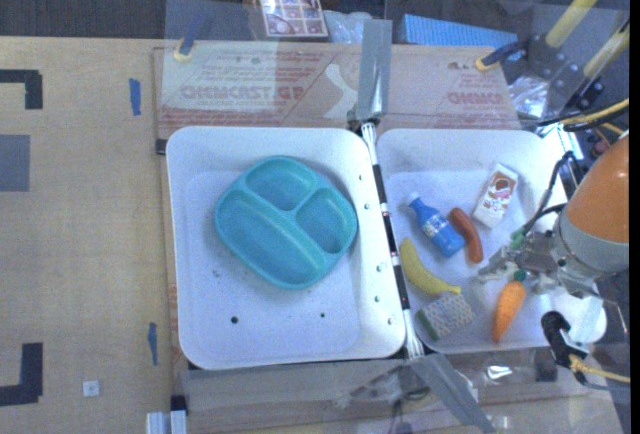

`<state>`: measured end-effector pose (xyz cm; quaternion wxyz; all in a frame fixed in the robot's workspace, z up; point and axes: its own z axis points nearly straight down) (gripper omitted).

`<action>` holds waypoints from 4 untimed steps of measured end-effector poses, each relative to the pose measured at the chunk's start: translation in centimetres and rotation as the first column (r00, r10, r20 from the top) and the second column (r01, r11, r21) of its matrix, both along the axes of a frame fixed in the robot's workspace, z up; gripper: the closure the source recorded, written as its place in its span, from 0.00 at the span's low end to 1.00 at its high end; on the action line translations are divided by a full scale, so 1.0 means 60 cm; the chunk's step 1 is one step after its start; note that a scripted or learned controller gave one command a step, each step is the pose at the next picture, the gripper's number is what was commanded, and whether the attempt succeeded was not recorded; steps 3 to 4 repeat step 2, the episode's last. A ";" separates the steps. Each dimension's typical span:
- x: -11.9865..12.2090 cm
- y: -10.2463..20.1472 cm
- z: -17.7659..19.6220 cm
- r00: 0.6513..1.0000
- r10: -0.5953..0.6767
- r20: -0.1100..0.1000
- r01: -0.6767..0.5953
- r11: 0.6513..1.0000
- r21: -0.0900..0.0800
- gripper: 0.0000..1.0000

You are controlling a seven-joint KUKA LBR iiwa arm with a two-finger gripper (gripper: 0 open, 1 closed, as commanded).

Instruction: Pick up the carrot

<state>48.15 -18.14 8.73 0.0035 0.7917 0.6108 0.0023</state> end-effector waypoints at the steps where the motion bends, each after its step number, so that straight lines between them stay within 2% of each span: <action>1: 0.002 -0.001 0.018 1.000 -0.001 0.004 0.001 1.000 -0.001 1.00; 2: 0.120 0.027 0.149 0.998 -0.064 -0.009 0.064 0.998 0.002 1.00; 4: 0.120 0.027 0.149 0.998 -0.064 -0.009 0.064 0.998 0.002 1.00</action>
